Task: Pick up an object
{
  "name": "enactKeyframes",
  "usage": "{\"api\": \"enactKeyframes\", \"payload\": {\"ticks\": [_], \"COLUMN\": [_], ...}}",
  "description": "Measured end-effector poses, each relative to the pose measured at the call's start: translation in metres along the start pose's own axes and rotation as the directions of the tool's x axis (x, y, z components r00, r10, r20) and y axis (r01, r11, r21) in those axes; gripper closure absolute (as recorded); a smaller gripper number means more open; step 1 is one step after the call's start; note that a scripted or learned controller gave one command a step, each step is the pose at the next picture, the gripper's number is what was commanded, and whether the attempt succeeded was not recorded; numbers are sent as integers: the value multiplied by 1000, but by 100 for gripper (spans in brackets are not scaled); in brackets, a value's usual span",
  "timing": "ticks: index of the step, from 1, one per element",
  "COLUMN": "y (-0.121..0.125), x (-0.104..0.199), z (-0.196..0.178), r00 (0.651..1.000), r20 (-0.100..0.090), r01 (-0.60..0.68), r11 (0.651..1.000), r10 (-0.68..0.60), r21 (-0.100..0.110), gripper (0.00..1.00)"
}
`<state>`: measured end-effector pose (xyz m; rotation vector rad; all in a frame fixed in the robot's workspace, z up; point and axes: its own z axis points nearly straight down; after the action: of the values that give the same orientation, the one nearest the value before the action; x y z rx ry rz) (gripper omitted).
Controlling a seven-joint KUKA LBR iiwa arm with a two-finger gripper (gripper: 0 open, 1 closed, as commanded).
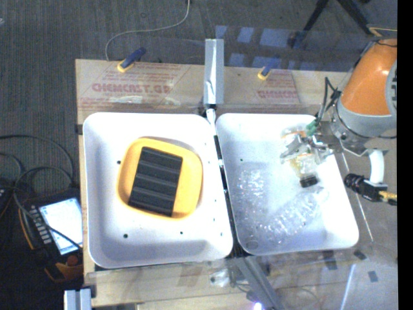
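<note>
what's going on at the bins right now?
The KUKA arm reaches in over the right bin, with its gripper low above a clear plastic bottle lying there. The bottle's dark cap sits just under the gripper. I can't tell whether anything is gripped. The left bin holds a yellow sponge with a black ridged top, untouched.

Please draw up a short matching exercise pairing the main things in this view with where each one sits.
Things:
1. yellow tray with black insert
2. clear plastic bottle
3. tool
4. blue-and-yellow clamp

Places:
A. above the right bin's far right part
B. on the wooden board behind the left bin
C. lying in the right bin
D. lying in the left bin

Pairs: 1-D, 2-C, 3-A, 4-B
</note>
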<state>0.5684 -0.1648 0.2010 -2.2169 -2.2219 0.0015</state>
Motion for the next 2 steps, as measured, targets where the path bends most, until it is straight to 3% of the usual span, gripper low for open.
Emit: {"api": "enactKeyframes", "payload": {"ticks": [1, 2], "y": [14, 40], "x": [-20, -48], "z": [8, 104], "r00": [997, 1000], "r20": [0, -2], "r01": [-79, 0], "r11": [997, 1000], "r10": [79, -1], "r21": [-1, -9], "gripper": [0, 0]}}
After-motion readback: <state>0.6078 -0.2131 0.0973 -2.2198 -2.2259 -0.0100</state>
